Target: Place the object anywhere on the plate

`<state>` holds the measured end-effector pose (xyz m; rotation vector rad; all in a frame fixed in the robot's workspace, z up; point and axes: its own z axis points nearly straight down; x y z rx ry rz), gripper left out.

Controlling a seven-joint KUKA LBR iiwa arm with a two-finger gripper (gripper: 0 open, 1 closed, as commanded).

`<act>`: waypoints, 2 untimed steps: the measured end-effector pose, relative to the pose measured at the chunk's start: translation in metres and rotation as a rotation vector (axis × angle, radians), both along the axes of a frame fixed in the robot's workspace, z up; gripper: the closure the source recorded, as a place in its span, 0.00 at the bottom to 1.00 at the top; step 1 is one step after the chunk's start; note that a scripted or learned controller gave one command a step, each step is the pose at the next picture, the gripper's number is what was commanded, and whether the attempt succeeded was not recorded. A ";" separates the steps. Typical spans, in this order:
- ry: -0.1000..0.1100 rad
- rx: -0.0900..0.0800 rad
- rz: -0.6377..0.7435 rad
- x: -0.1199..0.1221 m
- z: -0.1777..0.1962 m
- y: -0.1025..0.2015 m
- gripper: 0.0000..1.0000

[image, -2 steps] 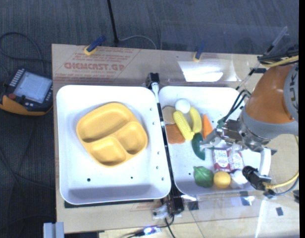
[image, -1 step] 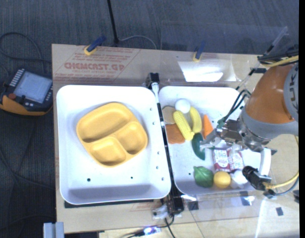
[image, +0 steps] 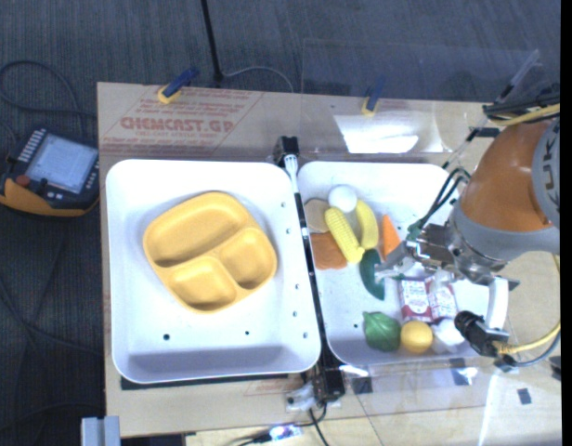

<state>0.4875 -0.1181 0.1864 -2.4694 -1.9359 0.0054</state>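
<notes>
A yellow plate (image: 209, 249) with three compartments lies in the left bin (image: 128, 342). The right bin (image: 346, 342) holds several toy foods: a white egg (image: 342, 197), a corn cob (image: 343, 233), a banana (image: 366, 223), a carrot (image: 389, 234), a dark green vegetable (image: 371, 273), a green pepper (image: 381, 330), a lemon (image: 416, 336) and red sauce packets (image: 415, 298). My gripper (image: 418, 264) hangs low over the right bin's middle, just above the packets and beside the dark green vegetable. The wrist hides what lies under it.
The grey arm with its orange band (image: 509, 189) covers the right bin's right side. A ridge (image: 300, 240) divides the two bins. A handheld pendant (image: 49, 170) lies on the floor at the far left. Cardboard (image: 188, 119) lines the bench's back.
</notes>
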 end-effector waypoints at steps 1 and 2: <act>0.000 0.000 0.000 0.000 0.000 0.000 0.00; 0.000 0.000 0.000 0.000 0.000 0.000 0.00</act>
